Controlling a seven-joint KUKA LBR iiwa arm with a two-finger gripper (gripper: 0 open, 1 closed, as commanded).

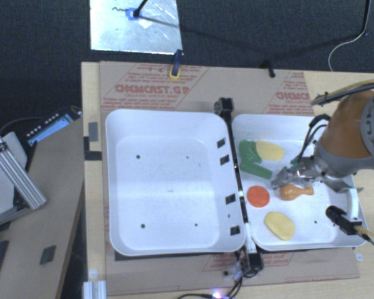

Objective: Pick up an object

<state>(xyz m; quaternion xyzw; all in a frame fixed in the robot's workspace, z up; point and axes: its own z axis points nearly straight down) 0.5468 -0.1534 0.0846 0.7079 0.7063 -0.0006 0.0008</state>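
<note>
The arm's claw was down in the right bin, right on top of the orange drumstick-looking toy, but whether it was open or clamped couldn't be told from that angle, and nothing clearly showed the toy between its tips. Biggest risk looked like a glancing grab: the toy is rounded and lay at a slant, so it could squirt out sideways or just get shoved. The red-orange disc sat just beside it to the left, with the green piece and a yellow piece near above, so a nudge could bump any of them. Another yellow piece lay below, nearer the front rim. The divider wall was close on the left; the left bin had loads of open floor on the desk.
</note>
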